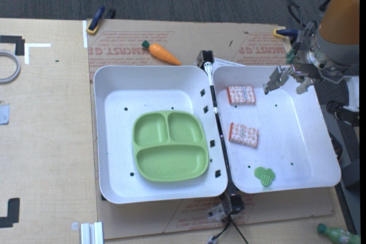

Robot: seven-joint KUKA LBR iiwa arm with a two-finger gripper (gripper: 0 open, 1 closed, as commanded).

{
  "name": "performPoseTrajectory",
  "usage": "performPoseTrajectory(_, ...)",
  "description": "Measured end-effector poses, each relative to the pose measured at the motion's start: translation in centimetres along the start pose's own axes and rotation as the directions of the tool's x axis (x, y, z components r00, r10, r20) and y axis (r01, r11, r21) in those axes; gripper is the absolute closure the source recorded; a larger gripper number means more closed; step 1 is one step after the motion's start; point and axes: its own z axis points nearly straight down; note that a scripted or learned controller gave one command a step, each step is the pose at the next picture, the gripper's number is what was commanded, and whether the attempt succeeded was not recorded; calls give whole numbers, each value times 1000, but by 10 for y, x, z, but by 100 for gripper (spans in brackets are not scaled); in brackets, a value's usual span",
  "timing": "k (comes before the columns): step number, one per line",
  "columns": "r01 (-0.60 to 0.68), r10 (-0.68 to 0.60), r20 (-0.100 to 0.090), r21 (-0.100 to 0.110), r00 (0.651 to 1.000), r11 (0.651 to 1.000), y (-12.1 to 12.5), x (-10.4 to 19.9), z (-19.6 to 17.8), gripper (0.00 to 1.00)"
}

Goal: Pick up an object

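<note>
The right bin [303,140] holds two small orange-and-white packets, one [241,95] near its far left and another [244,135] closer to the front. A small green ridged piece [265,176] lies near the bin's front edge. My gripper [289,80] hovers over the far right part of this bin, to the right of the upper packet. Its two dark fingers are spread apart, with nothing between them.
The left bin [111,123] holds a green divided plate [170,146]. A toy carrot [162,52] lies on the cardboard behind the bins. A blue-and-yellow clamp [96,20] sits at the far left, and a green bottle [337,232] lies at the front right.
</note>
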Motion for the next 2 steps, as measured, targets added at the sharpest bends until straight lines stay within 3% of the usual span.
performPoseTrajectory(1,-155,155,0,0,988,988,49,43,69,0)
performPoseTrajectory(2,-68,68,0,2,998,998,42,90,69,0)
